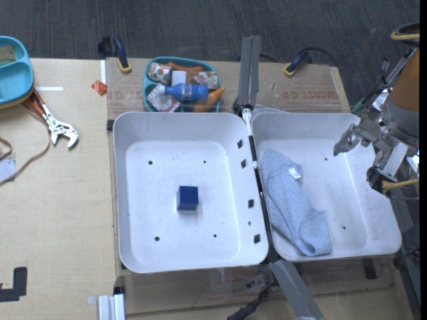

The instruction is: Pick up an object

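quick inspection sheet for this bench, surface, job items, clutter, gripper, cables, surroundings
surface: wooden bench bearing two shallow white bins side by side, left bin and right bin.
job's things: blue cube lies in the left bin, near its middle; grey-blue towel lies crumpled in the right bin, along its left side.
clutter: small teal tub of mixed items behind the left bin; adjustable wrench and a teal tray at the bench's left.
grippers: gripper hangs over the right bin's far right part, apart from the towel; finger state unclear.
cables: brown cord loops by the wrench; cables run along the arm.
surroundings: dark carpet beyond the bench.
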`<state>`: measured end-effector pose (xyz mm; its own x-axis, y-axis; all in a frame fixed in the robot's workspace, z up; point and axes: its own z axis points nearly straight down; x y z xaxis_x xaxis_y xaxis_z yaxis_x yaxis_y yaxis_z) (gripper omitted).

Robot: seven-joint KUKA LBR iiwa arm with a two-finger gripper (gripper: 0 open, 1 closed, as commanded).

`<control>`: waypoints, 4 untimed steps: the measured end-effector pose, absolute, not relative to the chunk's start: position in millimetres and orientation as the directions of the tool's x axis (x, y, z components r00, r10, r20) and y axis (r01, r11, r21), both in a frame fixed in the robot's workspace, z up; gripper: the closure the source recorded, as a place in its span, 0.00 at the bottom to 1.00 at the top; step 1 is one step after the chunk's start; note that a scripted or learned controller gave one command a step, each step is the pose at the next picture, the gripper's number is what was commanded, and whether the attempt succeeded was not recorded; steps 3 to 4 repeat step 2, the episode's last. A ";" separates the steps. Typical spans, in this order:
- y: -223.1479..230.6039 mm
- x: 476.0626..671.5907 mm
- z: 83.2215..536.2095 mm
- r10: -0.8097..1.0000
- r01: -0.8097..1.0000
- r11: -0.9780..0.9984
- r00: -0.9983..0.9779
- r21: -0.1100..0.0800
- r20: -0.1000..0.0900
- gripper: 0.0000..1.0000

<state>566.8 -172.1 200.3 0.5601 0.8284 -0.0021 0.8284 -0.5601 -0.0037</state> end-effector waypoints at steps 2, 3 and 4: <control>-221.7 526.9 242.6 0.231 0.231 -0.973 0.973 -0.001 -0.004 0.00; -221.7 526.9 242.6 0.231 0.231 -0.973 0.973 -0.001 -0.004 0.00; -221.7 526.9 242.6 0.231 0.231 -0.973 0.973 -0.001 -0.004 0.00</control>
